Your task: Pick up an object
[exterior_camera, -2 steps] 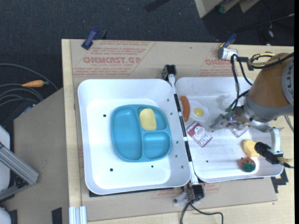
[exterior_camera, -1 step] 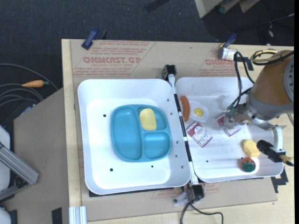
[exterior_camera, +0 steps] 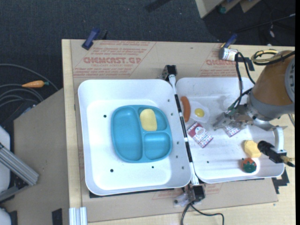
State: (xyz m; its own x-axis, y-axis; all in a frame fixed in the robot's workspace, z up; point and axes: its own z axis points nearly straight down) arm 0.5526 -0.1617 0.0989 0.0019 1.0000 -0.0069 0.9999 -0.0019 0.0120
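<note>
Honestly, whether my gripper is spread or closed I cannot tell, so I should descend squarely over the silver packet.

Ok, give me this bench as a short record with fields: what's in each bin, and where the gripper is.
left bin: blue divided plate with a yellow piece in its upper right section
right bin: hot dog, fried egg, red and white packet, yellow block, small red and green item
gripper: low over the right bin, near its middle
grip: cannot tell
</note>
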